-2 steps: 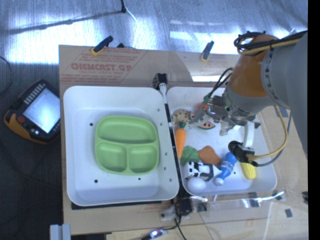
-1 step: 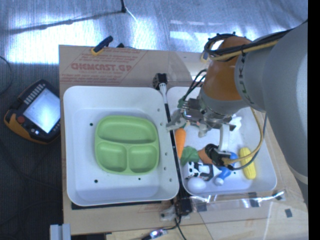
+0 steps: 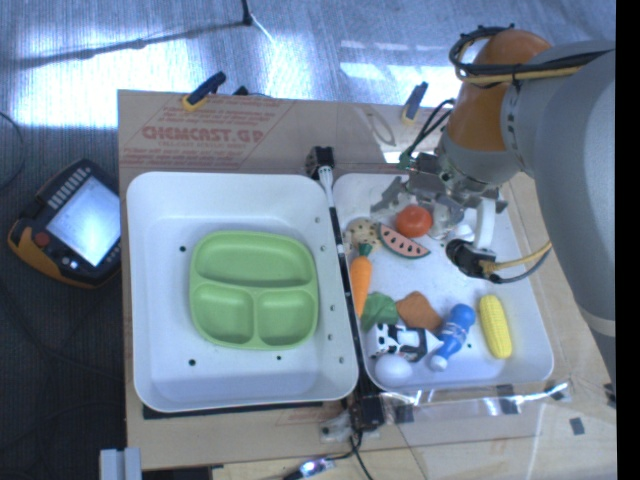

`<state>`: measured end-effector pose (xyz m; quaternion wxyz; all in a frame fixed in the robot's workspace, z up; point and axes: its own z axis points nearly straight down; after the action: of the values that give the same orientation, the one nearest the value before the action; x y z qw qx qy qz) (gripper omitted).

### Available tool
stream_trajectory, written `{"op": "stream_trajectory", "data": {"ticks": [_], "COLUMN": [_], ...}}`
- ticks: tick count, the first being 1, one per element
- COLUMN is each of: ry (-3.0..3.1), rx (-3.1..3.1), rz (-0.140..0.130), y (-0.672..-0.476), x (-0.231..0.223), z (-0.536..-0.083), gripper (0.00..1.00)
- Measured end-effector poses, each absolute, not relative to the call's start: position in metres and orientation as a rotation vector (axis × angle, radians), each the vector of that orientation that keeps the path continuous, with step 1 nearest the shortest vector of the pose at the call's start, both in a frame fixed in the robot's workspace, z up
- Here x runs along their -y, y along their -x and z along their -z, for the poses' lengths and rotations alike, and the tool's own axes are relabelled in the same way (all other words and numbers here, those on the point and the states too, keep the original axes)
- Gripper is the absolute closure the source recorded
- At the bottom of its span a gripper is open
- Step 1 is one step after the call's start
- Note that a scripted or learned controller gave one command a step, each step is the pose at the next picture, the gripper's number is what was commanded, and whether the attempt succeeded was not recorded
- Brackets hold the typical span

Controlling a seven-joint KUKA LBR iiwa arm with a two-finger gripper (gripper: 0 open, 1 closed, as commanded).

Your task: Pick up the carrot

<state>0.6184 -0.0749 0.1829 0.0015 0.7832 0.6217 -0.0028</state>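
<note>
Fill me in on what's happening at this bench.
A grey KUKA arm reaches in from the right, its gripper low over the far end of the right bin, beside a tomato and a watermelon slice. The carrot it should pick up lies untouched along that bin's left wall, away from the gripper. A corn cob, blue bottle and toy cow lie nearer the front. The left bin holds a green divided plate.

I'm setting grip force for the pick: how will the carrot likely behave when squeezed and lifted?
The carrot looks like a smooth, moulded toy, so probably stiff and light. Its tapered, rounded body may slip or roll between the fingers. It lies along the right bin's left wall, beside a green leafy toy, so it may get nudged rather than gripped.
</note>
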Motion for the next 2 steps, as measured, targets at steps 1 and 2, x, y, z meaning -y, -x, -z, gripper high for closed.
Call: {"op": "stream_trajectory", "data": {"ticks": [1,2], "ry": [-2.244,-2.361], "rx": [-2.187,-2.047], "rz": [-0.01,-0.013], "y": [-0.576,-0.519], "x": [0.097,0.097], "z": [-0.09,-0.091], "gripper": [0.0,0.0]}}
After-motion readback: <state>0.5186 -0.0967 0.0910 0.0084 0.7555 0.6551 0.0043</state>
